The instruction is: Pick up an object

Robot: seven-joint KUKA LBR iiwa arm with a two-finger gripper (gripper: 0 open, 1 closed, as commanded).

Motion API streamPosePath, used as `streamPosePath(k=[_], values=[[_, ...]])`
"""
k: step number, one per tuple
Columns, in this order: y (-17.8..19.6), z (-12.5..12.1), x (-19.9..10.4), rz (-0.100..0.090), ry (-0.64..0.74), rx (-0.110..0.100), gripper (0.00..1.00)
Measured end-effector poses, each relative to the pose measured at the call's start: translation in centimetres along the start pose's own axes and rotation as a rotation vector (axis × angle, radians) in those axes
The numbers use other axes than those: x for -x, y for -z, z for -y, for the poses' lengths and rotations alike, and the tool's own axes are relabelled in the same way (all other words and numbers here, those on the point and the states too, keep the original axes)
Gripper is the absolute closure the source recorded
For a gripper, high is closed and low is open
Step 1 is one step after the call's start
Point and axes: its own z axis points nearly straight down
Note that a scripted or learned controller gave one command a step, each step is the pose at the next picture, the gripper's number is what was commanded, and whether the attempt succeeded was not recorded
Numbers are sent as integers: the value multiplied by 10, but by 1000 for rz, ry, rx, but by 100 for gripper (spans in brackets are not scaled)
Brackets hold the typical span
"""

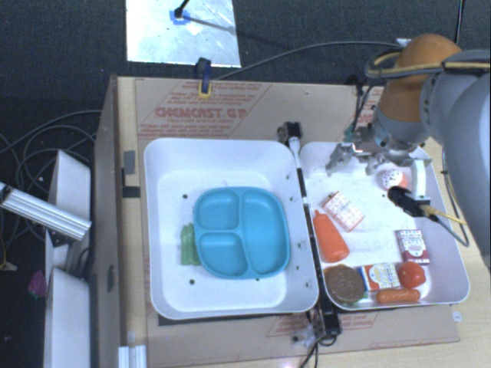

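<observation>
Orange bottle (331, 236) lower left of end effector (354, 153), well apart

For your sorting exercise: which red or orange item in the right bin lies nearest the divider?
The orange bottle, lying against the divider; the tomato and carrot sit farther right.

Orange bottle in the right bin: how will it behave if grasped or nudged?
The orange bottle lies on its side, rounded, so it would probably roll if nudged. It looks like smooth plastic, likely light and slippery. Its tapered neck might squirt out of a pinch.
</observation>
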Motion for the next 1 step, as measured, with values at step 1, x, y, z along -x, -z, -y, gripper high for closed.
streamPosePath(k=[1], values=[[-13,-16,-8,0,4,3,0]])
